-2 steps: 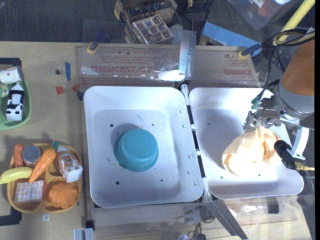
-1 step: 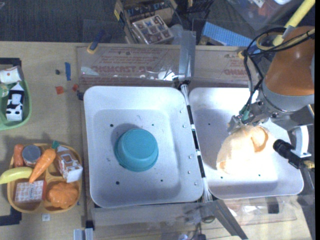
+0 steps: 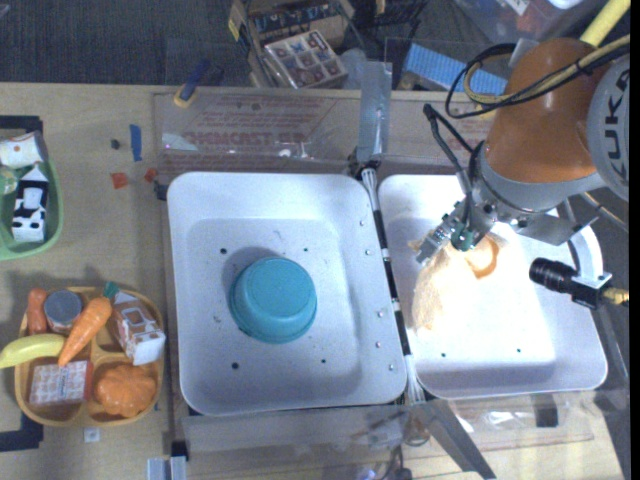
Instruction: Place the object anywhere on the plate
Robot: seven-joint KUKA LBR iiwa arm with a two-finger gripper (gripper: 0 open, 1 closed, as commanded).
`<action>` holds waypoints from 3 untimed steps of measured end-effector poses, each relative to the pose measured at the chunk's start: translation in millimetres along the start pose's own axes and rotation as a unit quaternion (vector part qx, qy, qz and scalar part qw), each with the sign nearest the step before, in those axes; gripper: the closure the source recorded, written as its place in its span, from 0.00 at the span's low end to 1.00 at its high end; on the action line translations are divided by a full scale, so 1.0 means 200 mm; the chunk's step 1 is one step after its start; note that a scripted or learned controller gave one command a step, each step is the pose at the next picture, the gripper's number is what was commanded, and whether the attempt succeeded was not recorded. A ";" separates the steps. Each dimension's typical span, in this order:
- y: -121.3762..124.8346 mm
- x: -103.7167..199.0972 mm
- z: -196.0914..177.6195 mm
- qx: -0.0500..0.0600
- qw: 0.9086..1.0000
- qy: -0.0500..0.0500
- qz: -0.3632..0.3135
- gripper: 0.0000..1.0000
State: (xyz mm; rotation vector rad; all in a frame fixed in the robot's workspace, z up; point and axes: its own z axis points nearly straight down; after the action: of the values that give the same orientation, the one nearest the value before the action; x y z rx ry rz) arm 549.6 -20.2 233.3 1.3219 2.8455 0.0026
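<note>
The counter [image 3: 90,118] carries two white bins side by side. In the left bin [image 3: 200,208] a blue plate [image 3: 273,299] lies upside down near the middle. Over the right bin [image 3: 520,368] hangs the arm [image 3: 545,108], its jaws [image 3: 452,236] low above a pale, tan object [image 3: 432,293] beside an orange ring [image 3: 486,258]; I cannot tell whether the jaws are apart.

Grey arm [image 3: 560,118] from the right, pincer [image 3: 447,238] low, angled leftward
</note>
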 end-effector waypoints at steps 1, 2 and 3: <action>0.19 0.18 -0.04 -0.001 0.980 0.000 -0.198 1.00; 0.34 0.31 0.00 -0.002 0.922 -0.001 -0.387 1.00; 0.50 0.52 0.03 -0.002 0.906 0.000 -0.422 1.00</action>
State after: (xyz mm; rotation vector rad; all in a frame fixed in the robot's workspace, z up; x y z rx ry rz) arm 558.7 122.9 227.3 -0.0037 3.1347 0.0046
